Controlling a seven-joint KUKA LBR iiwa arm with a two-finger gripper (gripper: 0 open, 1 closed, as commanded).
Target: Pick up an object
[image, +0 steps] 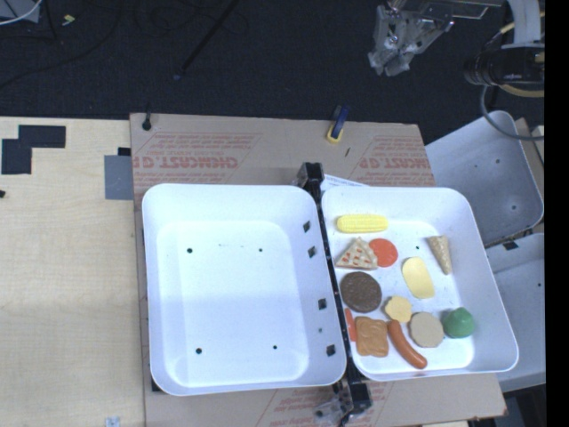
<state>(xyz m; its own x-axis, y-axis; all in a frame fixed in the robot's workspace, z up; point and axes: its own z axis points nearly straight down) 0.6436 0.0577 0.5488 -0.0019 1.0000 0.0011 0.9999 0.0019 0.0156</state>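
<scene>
Gripper (391,53) raised beyond both bins, nothing held (finger state cannot be told), toy food in right bin (480,238)

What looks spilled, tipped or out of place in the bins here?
Nothing stands out. The toy foods, such as the corn, sausage and green ball, all lie inside the right bin, none over its rim. The end effector hangs above the bench, behind the bins.
</scene>
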